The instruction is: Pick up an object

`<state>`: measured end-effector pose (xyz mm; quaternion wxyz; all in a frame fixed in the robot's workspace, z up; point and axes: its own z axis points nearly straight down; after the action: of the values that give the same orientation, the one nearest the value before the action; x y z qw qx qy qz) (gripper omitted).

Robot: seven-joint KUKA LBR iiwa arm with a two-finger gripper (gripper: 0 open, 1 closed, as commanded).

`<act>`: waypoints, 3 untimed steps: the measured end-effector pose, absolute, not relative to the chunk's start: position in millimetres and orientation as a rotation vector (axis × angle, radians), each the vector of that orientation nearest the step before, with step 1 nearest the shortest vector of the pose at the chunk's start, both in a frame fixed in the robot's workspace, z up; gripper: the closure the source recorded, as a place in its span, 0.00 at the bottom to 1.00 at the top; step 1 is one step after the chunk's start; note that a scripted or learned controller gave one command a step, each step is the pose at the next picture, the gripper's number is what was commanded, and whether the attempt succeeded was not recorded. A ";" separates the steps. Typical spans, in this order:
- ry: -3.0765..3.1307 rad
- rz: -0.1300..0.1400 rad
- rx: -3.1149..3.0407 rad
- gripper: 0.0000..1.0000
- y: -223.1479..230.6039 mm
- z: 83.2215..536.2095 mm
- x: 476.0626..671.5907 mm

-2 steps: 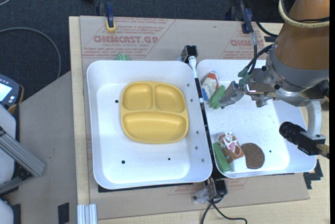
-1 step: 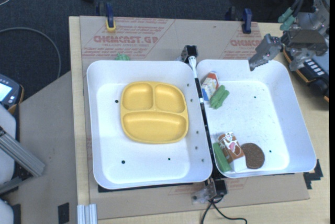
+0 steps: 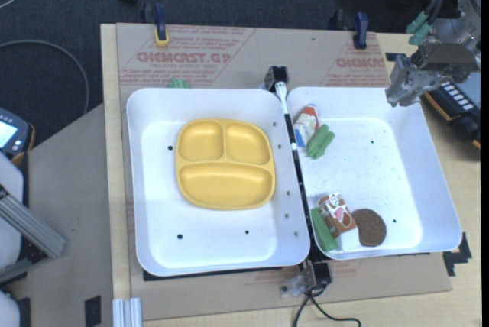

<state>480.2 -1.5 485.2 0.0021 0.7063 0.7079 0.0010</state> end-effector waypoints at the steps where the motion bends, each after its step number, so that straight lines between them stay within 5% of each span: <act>1: 2.226 -0.003 2.220 1.00 68.7 408.2 479.1; 3: 2.223 -0.002 2.222 1.00 28.4 408.7 482.8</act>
<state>482.8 28.4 408.7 -0.0005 0.7069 0.7073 -0.0005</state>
